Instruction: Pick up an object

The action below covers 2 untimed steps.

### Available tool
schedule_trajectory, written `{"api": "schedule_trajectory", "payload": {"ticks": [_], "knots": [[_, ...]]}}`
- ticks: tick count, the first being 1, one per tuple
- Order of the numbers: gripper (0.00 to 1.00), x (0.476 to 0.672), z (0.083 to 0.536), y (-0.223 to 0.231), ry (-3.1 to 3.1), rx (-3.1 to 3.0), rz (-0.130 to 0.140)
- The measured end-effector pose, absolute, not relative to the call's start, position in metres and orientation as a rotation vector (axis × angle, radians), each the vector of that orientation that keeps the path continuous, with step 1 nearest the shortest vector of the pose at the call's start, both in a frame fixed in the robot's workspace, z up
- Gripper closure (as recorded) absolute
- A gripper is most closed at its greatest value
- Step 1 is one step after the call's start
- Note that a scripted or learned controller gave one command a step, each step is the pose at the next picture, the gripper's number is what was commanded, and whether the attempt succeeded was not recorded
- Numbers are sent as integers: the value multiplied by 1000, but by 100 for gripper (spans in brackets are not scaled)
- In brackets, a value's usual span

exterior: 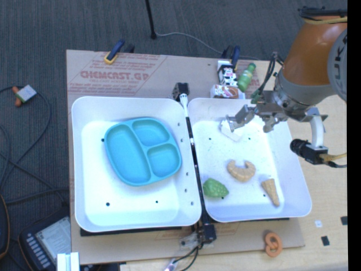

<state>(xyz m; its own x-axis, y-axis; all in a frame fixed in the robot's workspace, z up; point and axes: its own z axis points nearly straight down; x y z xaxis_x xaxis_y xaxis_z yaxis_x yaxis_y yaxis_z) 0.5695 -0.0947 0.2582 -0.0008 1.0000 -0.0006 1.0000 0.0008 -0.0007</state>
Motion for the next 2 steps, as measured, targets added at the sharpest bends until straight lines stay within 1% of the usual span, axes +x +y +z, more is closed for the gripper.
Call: {"api": "schedule_trajectory", "payload": {"ticks": [1,2], "knots": [[0,499,108,-121,-2215,-2219,7],[0,548,88,-98,-2224,-2222,-3]]}}
